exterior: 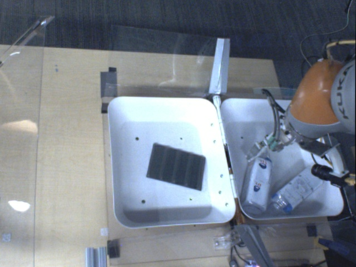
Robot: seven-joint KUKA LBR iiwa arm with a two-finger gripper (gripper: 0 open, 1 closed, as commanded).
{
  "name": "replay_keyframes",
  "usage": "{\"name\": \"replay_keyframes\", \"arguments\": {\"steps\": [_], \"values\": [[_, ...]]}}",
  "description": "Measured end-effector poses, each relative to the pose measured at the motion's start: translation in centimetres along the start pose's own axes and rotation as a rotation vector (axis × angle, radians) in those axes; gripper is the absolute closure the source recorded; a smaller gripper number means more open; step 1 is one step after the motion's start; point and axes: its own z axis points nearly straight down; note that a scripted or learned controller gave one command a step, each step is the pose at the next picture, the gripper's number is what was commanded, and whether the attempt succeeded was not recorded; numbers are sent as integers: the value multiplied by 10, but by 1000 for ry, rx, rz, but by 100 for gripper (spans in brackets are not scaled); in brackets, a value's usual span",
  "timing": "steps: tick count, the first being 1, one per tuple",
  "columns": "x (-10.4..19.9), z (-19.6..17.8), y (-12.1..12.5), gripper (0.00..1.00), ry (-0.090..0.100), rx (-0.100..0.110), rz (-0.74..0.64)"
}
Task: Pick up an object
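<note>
Camera view. The arm [322, 102], grey with an orange band, reaches in over the right edge of the right bin [236, 115]. The gripper [268, 147] hangs low inside that bin, near its centre. Whether its fingers are open or closed cannot be told; the parts are small and cluttered at this angle.

Right bin contents: a white bottle with a blue label [258, 185] lies lengthwise toward the bin's front left corner, its upper end just below the gripper and close to it; contact cannot be confirmed, and nothing is seen between the fingers. A clear plastic bottle with a blue cap [296, 192] lies at a slant beside it, cap end toward the front edge, body running toward the right edge.

Left bin [119, 149] contents: one dark, ribbed rectangular pad [176, 166] lies flat near the centre of the floor, turned slightly askew to the bin's edges.

Both bins sit side by side on the wooden bench [61, 149], touching along their shared edge.
</note>
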Motion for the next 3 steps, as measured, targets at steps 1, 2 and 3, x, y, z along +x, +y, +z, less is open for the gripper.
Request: {"name": "replay_keyframes", "arguments": {"steps": [1,2,3], "values": [[8,36,-4,0,-5,-6,-101],[7,23,2,100,-13,-21,-100],[7,23,2,0,-13,-20,-100]]}}
